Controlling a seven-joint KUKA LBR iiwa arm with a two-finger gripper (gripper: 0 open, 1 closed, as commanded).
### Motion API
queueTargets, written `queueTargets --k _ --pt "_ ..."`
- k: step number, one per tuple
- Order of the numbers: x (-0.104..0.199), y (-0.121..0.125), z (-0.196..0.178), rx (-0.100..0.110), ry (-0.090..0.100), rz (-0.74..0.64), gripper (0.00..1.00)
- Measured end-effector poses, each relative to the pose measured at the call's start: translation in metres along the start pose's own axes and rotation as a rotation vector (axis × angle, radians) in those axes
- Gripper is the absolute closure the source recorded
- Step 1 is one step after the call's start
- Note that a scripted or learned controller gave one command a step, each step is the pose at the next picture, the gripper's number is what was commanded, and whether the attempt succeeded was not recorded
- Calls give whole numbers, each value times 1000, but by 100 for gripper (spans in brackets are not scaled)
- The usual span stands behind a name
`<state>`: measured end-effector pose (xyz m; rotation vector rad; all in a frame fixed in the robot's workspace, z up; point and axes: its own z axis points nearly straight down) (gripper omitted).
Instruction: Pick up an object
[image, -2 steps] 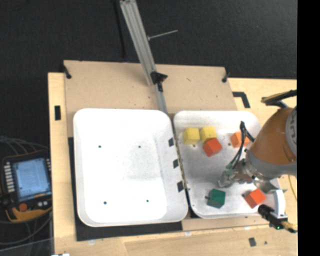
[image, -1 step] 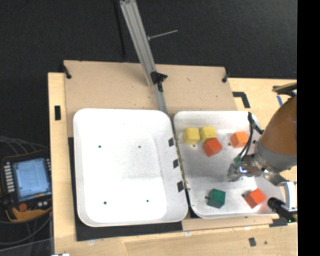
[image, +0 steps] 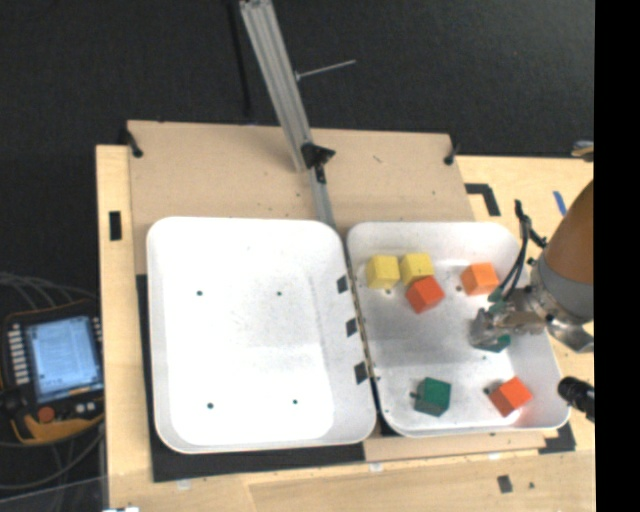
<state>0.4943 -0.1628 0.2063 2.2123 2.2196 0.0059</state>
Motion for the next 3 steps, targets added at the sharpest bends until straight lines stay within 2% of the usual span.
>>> queueTargets --k 1,2,3 --pt "46 9 -3 4 3 -4 100" --pt "103 33 -4 6 4 -6 100" --pt "153 46 -21 5 5 -5 100"
